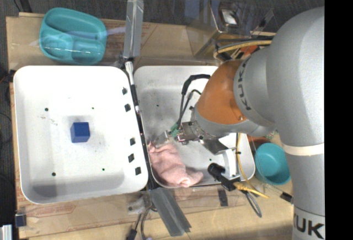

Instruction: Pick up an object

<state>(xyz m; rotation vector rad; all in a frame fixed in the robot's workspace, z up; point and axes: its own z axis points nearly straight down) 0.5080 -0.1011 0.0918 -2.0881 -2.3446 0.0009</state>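
Pink cloth [170, 165] at 6 o'clock in right bin [144, 85]; looks soft, light, floppy; I'd pinch a raised fold mid-lump; gripper [165, 137] at its 12 o'clock edge, grip state I can't tell.

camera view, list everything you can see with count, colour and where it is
bins: 2, white, side by side on the bench
cube: 1, blue, in the left bin, left of its middle
soft pink object: 1, pink, in the right bin at its near left corner
lidded container: 1, teal, on the bench beyond the left bin
cup: 1, teal, just right of the right bin, near the arm
clear plastic box: 1, transparent, on the bench beyond the right bin
arm: 1, grey with an orange band, reaching in from the right over the right bin
end effector: 1, dark metal, low in the right bin just above the soft pink object
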